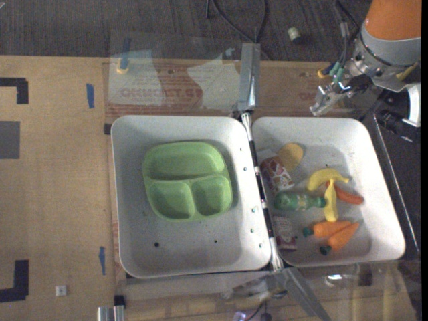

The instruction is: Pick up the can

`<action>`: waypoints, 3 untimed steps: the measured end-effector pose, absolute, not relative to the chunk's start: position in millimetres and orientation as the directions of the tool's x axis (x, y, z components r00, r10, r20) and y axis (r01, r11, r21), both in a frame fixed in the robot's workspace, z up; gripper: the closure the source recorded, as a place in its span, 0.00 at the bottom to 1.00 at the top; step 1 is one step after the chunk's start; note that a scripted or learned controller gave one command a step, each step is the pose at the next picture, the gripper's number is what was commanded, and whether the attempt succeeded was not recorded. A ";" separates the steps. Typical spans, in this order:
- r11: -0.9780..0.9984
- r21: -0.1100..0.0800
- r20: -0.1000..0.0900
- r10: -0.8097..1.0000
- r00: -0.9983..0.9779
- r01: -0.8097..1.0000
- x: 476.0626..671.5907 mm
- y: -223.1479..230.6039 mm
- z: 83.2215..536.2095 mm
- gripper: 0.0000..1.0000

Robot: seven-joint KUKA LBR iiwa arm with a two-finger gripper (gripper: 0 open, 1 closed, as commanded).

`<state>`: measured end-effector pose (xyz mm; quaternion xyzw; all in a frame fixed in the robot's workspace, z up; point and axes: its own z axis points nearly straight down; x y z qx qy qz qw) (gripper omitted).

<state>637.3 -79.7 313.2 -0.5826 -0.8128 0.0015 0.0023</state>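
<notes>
The can [276, 174], red and white with a printed label, lies on its side in the right bin [374, 179], against the bin's left wall. My gripper [326, 101] hangs beyond the bin's far edge, over the wooden bench at the upper right. It is well apart from the can and has nothing in it. The arm's orange band [394, 9] shows at the top right corner.
Around the can lie a yellow round piece [291, 154], a green bottle [299, 201], a banana [328, 182], carrots [338, 233] and a red-white packet [284, 233]. The left bin [127, 246] holds a green divided plate [188, 180]. Cables [234, 12] trail behind the bench.
</notes>
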 end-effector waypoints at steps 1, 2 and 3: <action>0.287 0.000 -0.002 0.958 -0.287 0.958 632.9 -132.2 325.1 1.00; 0.472 -0.002 0.002 0.882 -0.472 0.882 564.4 -132.4 266.7 1.00; 0.712 0.000 0.000 0.702 -0.712 0.702 525.5 -107.4 313.9 1.00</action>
